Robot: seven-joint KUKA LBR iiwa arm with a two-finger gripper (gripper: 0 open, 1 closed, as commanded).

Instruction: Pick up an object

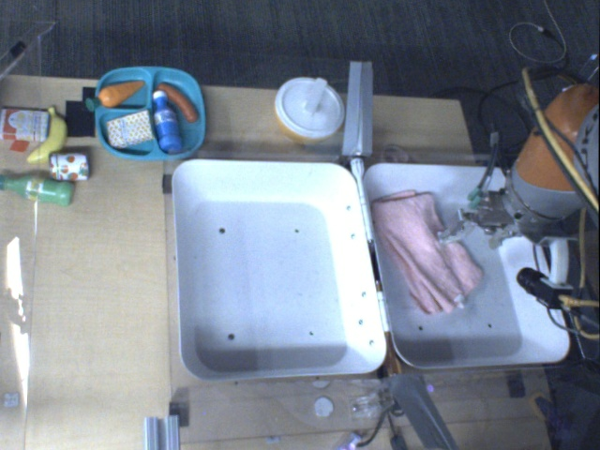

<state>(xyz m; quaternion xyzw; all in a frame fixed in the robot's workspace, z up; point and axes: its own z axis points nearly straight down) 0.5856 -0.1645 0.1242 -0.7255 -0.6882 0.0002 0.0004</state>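
Note:
A crumpled pink cloth (424,249) lies in the left half of the right white bin (534,340). My gripper (466,225) hangs over the cloth's right edge, at the end of the grey arm with the orange band (555,148) that reaches in from the right. The wrist and cables hide how the gripper stands, and I cannot make out anything held in it. A small clear item (457,299) rests at the lower end of the cloth.
The left white bin (272,265) sits beside the right one, with a metal rail (357,111) at the join. Behind the bins are a blue divided plate of toy food (150,112), a yellow bowl with a white lid (309,109), a banana (49,137), a can (68,166) and a green bottle (37,189).

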